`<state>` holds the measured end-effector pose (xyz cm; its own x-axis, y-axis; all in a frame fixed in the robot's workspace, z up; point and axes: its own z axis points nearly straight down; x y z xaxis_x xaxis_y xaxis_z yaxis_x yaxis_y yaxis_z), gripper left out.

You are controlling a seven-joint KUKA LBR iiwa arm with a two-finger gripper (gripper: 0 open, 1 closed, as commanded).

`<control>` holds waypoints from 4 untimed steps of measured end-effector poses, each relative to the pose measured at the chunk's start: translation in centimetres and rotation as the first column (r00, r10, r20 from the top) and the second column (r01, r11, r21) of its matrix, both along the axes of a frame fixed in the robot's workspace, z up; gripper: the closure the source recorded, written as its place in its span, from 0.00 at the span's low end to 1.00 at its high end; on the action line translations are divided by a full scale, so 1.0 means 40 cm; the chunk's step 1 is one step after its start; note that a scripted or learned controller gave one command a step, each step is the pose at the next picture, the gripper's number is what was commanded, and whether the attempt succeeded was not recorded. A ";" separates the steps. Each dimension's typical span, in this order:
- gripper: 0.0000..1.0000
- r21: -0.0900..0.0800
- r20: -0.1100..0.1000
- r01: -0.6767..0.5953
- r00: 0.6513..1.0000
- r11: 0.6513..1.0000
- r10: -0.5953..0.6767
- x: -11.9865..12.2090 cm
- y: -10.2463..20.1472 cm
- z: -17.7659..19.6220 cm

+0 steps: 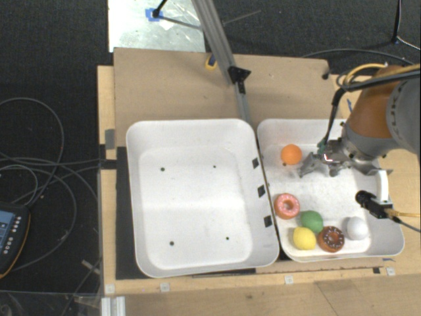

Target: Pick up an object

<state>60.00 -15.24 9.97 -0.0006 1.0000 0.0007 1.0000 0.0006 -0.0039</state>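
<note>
A grey arm with an orange band reaches in from the right, its wrist bent down over the right bin point(388, 242). That bin holds an orange ball point(291, 155) near its far left, and along the near side a pink-frosted donut point(287, 206), a green ball point(312, 220), a yellow ball point(304, 238), a chocolate donut point(331, 239) and a white ball point(356, 228). The gripper point(322, 166) hangs low just right of the orange ball — fingers spread, pinching nothing. The left bin point(197, 196) sits alongside.
</note>
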 end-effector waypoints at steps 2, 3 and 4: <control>1.00 -0.001 0.008 0.000 1.000 1.000 0.000 0.004 0.000 0.007; 1.00 -0.002 0.011 -0.005 1.000 1.000 0.005 0.011 0.023 0.131; 1.00 -0.003 0.013 -0.005 1.000 1.000 0.005 0.020 0.023 0.294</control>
<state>60.78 -14.31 21.73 -0.0056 1.0000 -0.0019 0.9999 0.0057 0.0087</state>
